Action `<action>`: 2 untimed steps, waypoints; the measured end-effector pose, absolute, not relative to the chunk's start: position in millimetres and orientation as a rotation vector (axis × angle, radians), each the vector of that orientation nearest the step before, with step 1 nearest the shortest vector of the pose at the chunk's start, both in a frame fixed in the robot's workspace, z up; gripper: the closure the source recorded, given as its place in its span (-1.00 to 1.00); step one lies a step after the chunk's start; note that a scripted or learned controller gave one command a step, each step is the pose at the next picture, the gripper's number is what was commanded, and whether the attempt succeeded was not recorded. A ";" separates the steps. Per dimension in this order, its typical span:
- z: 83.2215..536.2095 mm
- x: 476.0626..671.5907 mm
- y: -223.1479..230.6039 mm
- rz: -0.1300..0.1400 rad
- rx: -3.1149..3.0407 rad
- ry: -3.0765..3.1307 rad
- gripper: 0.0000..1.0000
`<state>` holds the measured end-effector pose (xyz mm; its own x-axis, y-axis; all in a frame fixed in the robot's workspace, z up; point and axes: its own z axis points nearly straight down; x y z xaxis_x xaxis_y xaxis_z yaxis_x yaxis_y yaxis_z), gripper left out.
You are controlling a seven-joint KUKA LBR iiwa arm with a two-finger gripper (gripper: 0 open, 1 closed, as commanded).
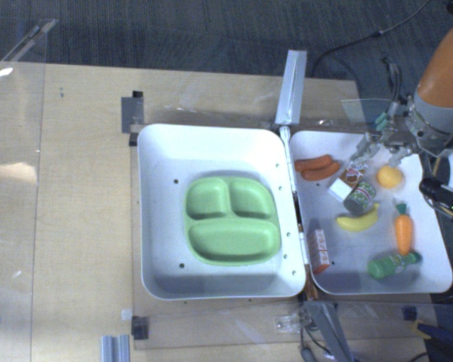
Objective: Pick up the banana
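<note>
Small yellow curved banana [359, 221] lies loose in right white bin [438, 277], just beside small can [360, 196]; tool [374, 143] above bin's far edge, finger state indiscernible; grasp not yet made.

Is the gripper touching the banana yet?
Apart. The camera view shows the gripper up near the right bin's far edge, with a small can lying between it and the banana.

Pale wood bench [60, 202] under a clear glossy sheet with window glare at left; dark grey carpet [174, 13] beyond, crossed by a cable [377, 32].
</note>
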<state>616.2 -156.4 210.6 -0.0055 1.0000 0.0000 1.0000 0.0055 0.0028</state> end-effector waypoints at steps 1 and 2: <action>100.7 570.4 -202.1 0.005 2.214 2.221 -1.00; 90.2 534.1 -180.5 0.012 2.176 2.248 -1.00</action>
